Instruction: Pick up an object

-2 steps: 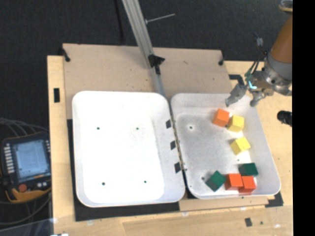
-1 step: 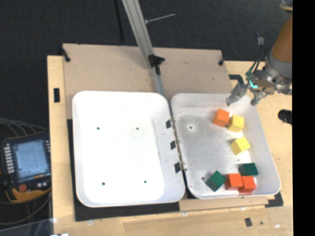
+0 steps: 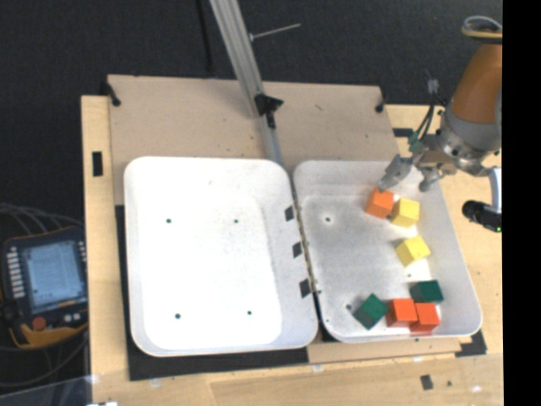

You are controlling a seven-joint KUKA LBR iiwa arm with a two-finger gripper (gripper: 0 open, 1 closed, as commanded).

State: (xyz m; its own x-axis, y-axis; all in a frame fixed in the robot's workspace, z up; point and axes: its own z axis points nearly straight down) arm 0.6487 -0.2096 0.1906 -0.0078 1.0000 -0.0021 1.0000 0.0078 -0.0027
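The right bin (image 3: 338, 252) holds several small blocks. An orange block (image 3: 380, 202) and a yellow block (image 3: 407, 211) lie side by side near its far edge, and another yellow block (image 3: 412, 249) sits a little below them. At the near right corner lie a green block (image 3: 369, 310), two orange blocks (image 3: 403, 311) (image 3: 426, 315) and a dark green block (image 3: 427, 291). My gripper (image 3: 412, 176) hangs over the bin's far right part, just above the orange and yellow pair, fingers spread open with nothing between them.
The left bin (image 3: 207, 252) lies beside the right one, with a hinge strip between them. A metal pole (image 3: 241, 57) slants up from the bins' far edge. A handheld control pendant (image 3: 46, 282) sits off the bench at left.
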